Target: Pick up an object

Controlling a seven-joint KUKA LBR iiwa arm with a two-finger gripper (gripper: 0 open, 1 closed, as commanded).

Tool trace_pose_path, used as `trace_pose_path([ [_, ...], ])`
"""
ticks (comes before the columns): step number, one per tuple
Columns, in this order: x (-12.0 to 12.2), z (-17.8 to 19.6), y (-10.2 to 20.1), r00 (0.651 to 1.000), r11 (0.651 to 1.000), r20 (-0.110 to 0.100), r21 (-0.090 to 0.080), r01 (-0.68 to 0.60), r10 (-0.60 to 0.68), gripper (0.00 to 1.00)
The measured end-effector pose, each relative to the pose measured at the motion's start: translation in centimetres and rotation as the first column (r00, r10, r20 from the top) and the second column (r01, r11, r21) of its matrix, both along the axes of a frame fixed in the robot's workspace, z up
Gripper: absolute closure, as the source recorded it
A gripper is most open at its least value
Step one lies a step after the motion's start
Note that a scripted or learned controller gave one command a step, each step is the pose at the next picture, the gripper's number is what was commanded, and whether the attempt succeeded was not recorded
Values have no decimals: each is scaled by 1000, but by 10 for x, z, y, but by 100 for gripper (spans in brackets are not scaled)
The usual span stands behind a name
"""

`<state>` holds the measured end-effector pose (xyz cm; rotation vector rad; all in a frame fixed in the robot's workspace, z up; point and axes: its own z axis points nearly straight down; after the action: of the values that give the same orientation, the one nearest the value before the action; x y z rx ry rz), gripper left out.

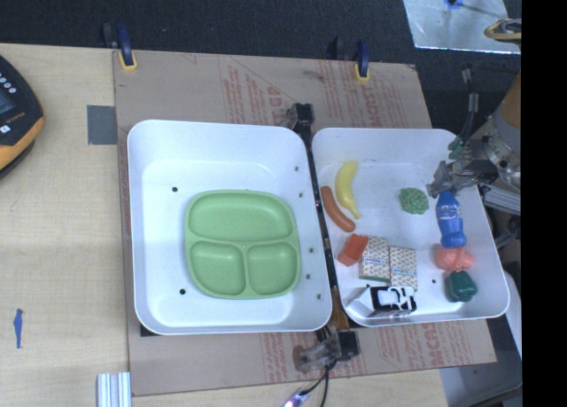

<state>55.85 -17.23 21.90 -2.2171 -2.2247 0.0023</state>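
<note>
The right bin (390, 150) holds several small items. Among them are a yellow banana (346, 185), an orange sausage (337, 208), a red block (353, 248) and two patterned boxes (390, 262). A black-and-white item (392, 300), a green broccoli piece (413, 200), a blue bottle (450, 219), a pink lump (454, 258) and a dark green piece (460, 286) lie there too. My gripper (454, 172) hangs over the bin's right side, just above the blue bottle's top and right of the broccoli. I see nothing held in it.
The left bin (151, 219) holds a light green divided plate (241, 243). Both bins sit on a cardboard sheet (221, 86) clamped to the bench. A yellow-and-black device (13, 121) lies at the far left edge.
</note>
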Motion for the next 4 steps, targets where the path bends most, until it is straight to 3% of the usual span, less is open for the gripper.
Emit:
trace_pose_path([
  [1, 1, -24, 63, 1000, 1000, -3, 0, -3, 3, 100],
  [2, 68, -9, 94, 1000, 1000, 0, 1, -1, 1, 100],
  [3, 93, -15, 179, 1000, 1000, -1, 1, -3, 3, 100],
  [4, 62, -28, 228, 1000, 1000, -4, -1, -4, 4, 100],
])
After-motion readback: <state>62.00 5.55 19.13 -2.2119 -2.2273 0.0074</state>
